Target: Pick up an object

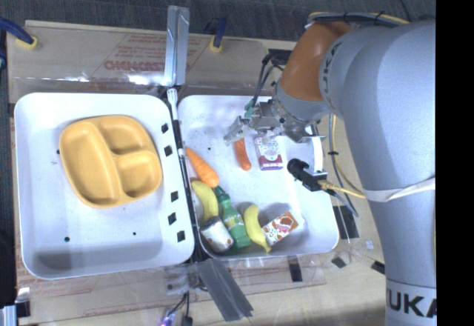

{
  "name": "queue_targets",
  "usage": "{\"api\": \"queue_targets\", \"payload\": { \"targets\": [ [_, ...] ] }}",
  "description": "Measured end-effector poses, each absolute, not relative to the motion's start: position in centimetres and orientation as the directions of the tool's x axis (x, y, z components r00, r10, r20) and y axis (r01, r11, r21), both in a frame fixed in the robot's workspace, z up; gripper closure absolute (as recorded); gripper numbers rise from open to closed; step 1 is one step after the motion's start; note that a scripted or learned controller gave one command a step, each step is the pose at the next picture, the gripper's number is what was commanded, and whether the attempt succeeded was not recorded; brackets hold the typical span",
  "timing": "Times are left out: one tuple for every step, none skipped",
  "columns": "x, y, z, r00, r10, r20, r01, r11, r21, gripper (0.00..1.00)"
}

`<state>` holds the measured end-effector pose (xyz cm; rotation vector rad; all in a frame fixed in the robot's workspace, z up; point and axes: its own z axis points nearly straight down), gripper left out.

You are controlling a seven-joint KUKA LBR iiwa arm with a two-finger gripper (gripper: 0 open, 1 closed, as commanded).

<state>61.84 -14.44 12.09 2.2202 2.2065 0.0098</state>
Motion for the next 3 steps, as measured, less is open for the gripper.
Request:
{"api": "queue_targets", "payload": {
  "targets": [
    [61.9, -14.4, 9.2, 0.019, 1.000, 0.001, 1.000, -0.019, -0.005, 0.00],
    [64.6, -14.7, 9.3, 0.060, 0.998, 0.000, 0.998, -0.060, -0.001, 0.00],
    [64.6, -14.6, 10.3, 0.053, 0.999, 0.000, 0.999, -0.053, -0.002, 1.00]
  ]
}}
